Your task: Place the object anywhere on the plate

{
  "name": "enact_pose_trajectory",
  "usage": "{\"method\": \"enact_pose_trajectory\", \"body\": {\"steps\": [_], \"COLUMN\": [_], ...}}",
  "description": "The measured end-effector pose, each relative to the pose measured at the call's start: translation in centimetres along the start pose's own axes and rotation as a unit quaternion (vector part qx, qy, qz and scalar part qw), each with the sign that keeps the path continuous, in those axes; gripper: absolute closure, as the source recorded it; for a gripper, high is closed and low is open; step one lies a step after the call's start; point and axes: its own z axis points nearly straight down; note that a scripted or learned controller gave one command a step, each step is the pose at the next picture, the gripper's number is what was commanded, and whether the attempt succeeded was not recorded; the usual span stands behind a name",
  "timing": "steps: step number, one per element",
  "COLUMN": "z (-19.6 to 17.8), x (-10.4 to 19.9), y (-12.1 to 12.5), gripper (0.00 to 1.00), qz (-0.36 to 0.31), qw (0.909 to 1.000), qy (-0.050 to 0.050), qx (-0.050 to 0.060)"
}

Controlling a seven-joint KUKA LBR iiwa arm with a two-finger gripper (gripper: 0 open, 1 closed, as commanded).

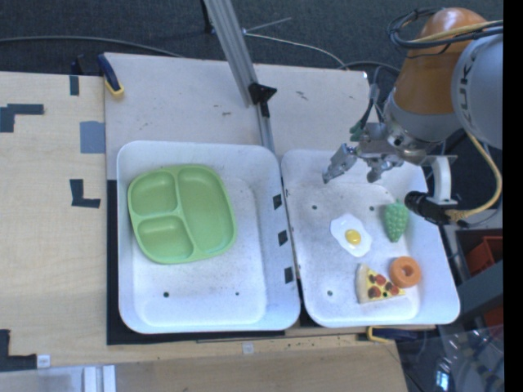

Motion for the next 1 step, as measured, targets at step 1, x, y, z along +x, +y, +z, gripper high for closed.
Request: {"method": "enact_pose_trajectory", "body": {"steps": [1], "z": [4.86], "x": [0.07], "y": [-0.96], "gripper": [0.00], "qz": [0.000], "qw": [1.0000], "qy": [0.000], "qx": [0.001]}}
